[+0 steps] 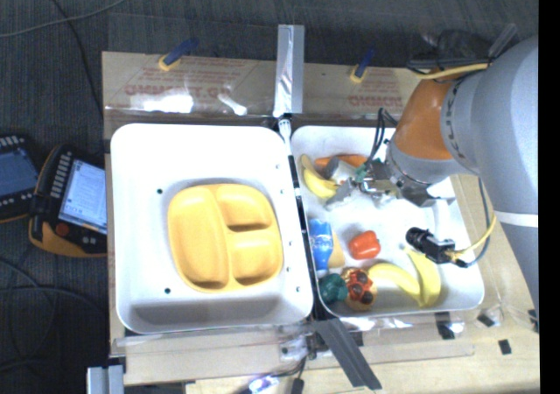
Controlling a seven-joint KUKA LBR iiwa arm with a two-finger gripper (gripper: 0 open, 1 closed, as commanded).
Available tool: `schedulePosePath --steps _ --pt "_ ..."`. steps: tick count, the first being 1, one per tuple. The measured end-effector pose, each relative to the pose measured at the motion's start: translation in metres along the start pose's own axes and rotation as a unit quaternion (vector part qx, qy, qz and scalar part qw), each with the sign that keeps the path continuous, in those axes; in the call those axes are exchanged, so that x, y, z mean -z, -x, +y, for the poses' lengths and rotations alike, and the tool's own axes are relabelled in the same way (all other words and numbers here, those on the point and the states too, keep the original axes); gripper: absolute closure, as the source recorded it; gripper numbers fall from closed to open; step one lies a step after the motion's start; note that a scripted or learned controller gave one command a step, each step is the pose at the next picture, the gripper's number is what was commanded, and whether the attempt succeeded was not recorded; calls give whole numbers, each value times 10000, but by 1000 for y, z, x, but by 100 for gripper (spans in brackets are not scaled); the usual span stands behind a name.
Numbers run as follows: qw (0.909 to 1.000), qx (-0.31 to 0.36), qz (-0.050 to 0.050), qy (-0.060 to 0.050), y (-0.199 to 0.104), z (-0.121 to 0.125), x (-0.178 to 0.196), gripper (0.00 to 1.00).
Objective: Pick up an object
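Two shallow white bins sit side by side on a bench, seen from above at a slant. Nearest the viewer, along the front edge of the right bin [472, 296], lie a dark green item [332, 286], a red and yellow mottled toy [357, 285] touching it, and a pair of yellow bananas [409, 278] curving toward the right corner. Just behind these, a blue and white bottle [320, 242] lies against the bin's left wall, with a red pepper [365, 245] near it in the middle. The left bin [131, 208] holds a yellow divided tray [226, 235], resting flat in its centre. Farther back in the right bin, another banana [316, 180] lies at the back left corner beside an orange carrot-like piece [341, 160]. The gripper [346, 193] reaches in from the right and hangs just beside that banana; whether its fingers are apart or together cannot be told, and nothing is seen between them. Behind it rises the grey arm [512, 121] with its orange band [424, 121]. To the far left, on the dark floor, rests a handheld controller [74, 204].
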State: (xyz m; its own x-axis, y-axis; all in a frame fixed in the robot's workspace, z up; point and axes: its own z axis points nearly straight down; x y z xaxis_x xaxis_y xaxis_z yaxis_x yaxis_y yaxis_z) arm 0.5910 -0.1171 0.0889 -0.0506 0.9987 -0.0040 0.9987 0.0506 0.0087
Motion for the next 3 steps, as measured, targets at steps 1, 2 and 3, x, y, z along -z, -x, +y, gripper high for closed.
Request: schedulePosePath --steps 1,2,3 --pt "9922 1228 -2 -227 -5 46 -2 0" --pt "9920 1226 -1 -308 -5 43 3 100" --pt "9996 -190 14 -209 -60 62 84 100"
